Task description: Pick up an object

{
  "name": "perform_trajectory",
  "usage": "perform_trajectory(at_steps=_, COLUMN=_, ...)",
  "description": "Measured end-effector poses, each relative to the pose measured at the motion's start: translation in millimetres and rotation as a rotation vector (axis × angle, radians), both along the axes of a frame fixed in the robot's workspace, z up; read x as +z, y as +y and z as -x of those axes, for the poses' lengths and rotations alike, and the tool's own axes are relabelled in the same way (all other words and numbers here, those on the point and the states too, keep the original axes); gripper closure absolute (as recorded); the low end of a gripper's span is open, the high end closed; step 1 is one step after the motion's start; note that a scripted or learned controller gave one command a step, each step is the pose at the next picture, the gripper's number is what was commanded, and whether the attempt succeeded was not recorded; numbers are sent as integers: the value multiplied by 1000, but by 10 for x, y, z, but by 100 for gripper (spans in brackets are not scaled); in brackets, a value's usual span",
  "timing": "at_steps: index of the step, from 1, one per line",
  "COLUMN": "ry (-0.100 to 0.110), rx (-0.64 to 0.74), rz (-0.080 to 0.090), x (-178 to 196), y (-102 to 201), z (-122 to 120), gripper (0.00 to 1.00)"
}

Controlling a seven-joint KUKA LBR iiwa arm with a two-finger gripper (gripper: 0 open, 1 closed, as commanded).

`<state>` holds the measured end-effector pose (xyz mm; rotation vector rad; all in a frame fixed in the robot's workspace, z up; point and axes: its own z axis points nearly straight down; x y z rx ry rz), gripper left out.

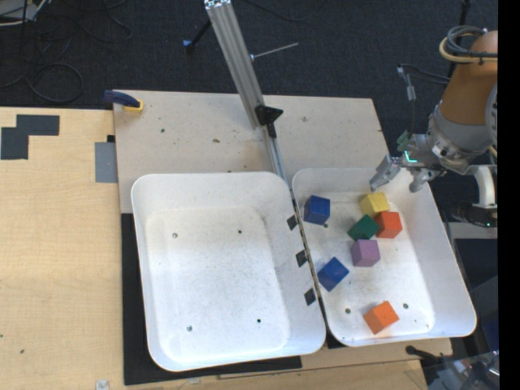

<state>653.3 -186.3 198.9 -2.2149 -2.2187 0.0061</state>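
A: Both bins, left [162,193] and right [455,299], looked like smooth white plastic, faintly glossy, speckled with dark marks.

B: And the worktop [195,132]?

A: Pale, matt board, rough and stained. The panel [57,242] beside it showed light wood grain. The slanted rail [237,55] was bare brushed metal. The cubes [366,252] looked matt.

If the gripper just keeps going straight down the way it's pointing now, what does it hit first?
Most likely the yellow cube, which sits just below and left of the open gripper in the right bin. Depth is unclear from this slant, so it could land on bin floor beside it.
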Motion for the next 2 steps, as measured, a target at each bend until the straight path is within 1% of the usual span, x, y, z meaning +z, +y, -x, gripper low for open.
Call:
perform_trajectory(at_steps=1, ry=-4, rx=3, rz=2, x=31, y=4, z=-12, gripper=0)
perform_trajectory(at_steps=2, ry=0, rx=0, rz=0, x=-529, y=105, z=-18, gripper=0)
